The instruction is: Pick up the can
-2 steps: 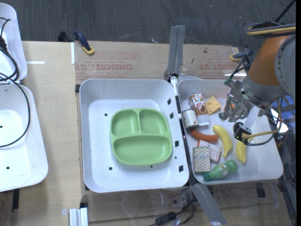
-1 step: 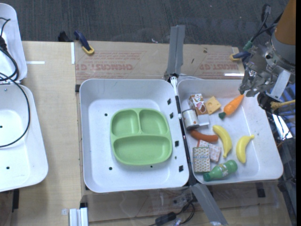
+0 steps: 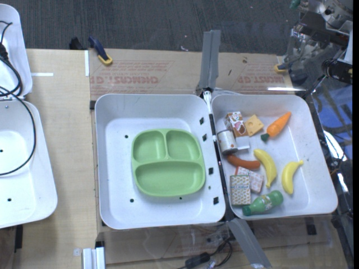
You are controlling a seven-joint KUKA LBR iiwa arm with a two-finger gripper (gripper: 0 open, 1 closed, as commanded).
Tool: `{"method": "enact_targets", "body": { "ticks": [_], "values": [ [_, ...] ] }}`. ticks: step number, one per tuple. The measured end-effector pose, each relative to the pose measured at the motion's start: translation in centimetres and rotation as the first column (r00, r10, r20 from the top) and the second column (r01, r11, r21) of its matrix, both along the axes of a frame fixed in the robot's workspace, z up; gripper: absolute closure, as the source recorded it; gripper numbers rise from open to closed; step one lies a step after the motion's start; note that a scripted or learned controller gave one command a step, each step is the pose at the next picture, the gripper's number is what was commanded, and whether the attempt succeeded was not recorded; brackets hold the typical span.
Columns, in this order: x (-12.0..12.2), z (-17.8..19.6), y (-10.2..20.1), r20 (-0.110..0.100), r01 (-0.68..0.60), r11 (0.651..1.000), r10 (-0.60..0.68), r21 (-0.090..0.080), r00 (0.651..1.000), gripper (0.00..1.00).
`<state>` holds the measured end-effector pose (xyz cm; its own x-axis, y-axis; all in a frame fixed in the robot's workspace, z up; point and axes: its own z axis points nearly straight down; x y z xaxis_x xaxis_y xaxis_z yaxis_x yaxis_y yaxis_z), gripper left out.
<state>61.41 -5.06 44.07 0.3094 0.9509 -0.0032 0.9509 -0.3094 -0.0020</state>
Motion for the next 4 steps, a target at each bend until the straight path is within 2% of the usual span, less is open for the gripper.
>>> {"method": "enact_targets", "body": {
  "ticks": [1,2,3,4],
  "values": [
    [-4.5,-9.7,5.1,-0.001,-0.369,0.930,0.369,0.002,0.930,1.00],
    [-4.2,-5.1,4.2,0.000,-0.182,0.983,0.182,0.000,0.983,1.00],
    [4.2,-10.4,13.7,-0.001,-0.271,0.963,0.271,0.001,0.963,1.00],
    [2.0,-11.2,24.6,0.000,-0.677,0.736,0.677,0.002,0.736,1.00]
  ]
}}
